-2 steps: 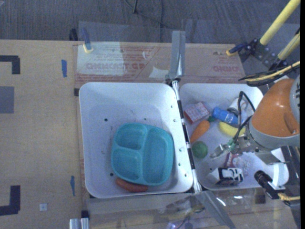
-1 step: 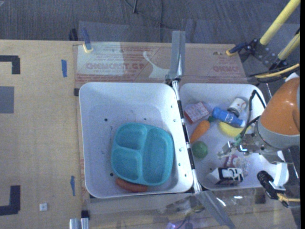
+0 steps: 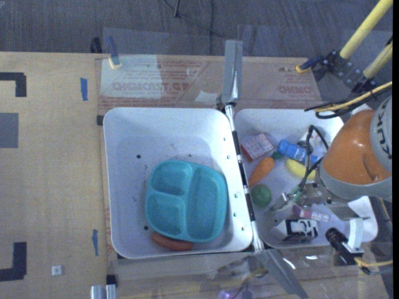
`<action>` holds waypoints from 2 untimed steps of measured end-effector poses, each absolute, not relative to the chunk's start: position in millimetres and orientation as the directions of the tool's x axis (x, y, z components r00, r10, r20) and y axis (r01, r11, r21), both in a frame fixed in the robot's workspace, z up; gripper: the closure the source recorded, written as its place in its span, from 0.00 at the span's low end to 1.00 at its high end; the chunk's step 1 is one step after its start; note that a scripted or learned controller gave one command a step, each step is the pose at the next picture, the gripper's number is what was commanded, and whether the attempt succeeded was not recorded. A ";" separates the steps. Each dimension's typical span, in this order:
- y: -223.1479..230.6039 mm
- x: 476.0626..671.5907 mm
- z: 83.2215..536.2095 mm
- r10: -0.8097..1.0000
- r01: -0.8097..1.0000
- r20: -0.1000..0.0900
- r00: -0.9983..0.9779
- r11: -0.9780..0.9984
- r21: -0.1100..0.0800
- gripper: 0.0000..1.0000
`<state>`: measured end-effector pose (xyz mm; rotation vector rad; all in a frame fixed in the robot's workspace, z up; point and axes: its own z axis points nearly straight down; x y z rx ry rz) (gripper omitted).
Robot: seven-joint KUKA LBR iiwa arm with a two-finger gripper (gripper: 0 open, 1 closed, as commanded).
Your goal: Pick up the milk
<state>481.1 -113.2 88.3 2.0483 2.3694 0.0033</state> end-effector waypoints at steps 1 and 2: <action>-112.3 571.9 255.4 0.992 0.992 -0.001 -0.123 0.123 0.002 0.00; -123.6 511.8 88.4 0.988 0.988 -0.004 -0.156 0.156 0.009 0.00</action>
